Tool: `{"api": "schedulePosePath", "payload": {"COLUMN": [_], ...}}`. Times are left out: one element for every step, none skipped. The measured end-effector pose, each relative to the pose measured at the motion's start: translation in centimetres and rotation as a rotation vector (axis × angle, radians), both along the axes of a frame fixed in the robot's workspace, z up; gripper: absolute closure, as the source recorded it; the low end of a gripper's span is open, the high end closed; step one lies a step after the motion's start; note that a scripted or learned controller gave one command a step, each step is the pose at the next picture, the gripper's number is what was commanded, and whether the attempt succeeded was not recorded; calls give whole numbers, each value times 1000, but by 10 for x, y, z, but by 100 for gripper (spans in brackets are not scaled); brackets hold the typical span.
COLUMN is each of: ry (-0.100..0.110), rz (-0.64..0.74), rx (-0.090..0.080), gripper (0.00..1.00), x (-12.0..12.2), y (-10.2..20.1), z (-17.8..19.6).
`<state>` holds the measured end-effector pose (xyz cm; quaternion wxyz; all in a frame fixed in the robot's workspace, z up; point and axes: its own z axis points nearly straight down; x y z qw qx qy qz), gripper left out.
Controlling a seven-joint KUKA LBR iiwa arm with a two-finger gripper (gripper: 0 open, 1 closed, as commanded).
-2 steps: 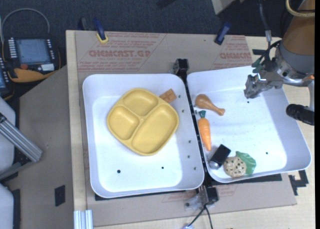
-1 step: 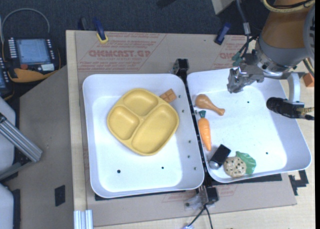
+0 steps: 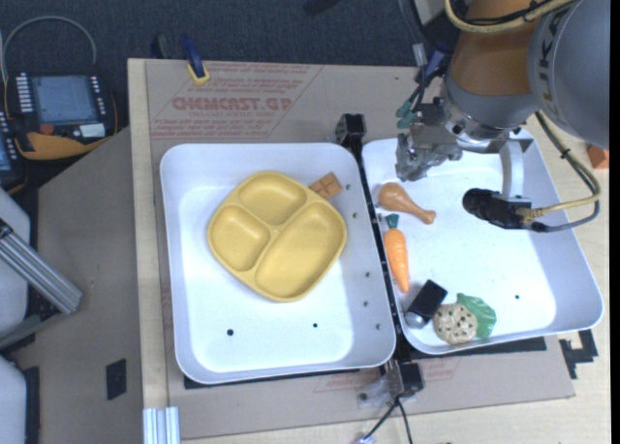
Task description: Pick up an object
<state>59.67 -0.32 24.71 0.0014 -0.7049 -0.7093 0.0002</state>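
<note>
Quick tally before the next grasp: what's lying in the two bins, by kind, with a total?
Yellow divided plate: 1 (left bin)
Small brown block: 1 (left bin, at the plate's edge)
Toy drumstick: 1 (right bin)
Toy carrot: 1 (right bin)
Small black block: 1 (right bin)
Cookie: 1 (right bin)
Green leafy piece: 1 (right bin)
Total: 7

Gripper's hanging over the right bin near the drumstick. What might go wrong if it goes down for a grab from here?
1. The gripper sits nearer the bin's back wall than the drumstick, so a straight descent may miss it.
2. The drumstick lies close to the carrot and the divider between the bins; the gripper could nudge either.
3. The drumstick's tapered shape may slip out.
</note>
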Motion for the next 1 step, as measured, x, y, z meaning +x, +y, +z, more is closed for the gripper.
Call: {"api": "schedulePosePath", "payload": {"ry": [-5], "rz": [-1], "rx": [-1], "gripper": [100], "x": [12], "y": [43], "z": [-2]}}
